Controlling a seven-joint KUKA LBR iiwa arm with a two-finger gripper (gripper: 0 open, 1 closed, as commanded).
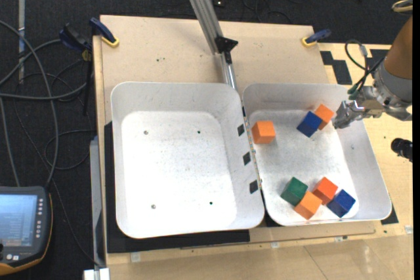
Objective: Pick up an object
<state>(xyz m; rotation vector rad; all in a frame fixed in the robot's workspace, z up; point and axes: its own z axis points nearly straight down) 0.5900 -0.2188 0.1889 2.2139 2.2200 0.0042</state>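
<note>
A: Which object do you judge the arm is after?

B: Most likely the orange block (323, 115) near the far right wall of the right bin (367, 174). It touches a blue block (308, 124) at its left, and the gripper (344, 116) sits just beside that orange block, to its right, low over the bin's right wall.

A: Is it holding anything?

B: Nothing shows between its fingers. Whether they stand wide or narrow I cannot tell; the tip is small and blurred against the white.

A: Why come in there?

B: The arm reaches from the right, so that pair is the nearest target to it. The blue neighbour pressed against the orange block may get in the way of one finger, which could spoil the grasp.

A: What else lies in the right bin?

B: A lone orange cube (264, 131) near its left wall, well apart from the gripper. At the near end, a cluster: a green block (294, 191), two orange blocks (324, 189) (308, 205) and another blue one (340, 202), packed touching each other, so harder to pick singly.

A: And beyond that bin?

B: The left bin (131, 141) lies against it, both on the tabletop (164, 49), with clamps at the far corners, presumably to stop the board from shifting.
</note>
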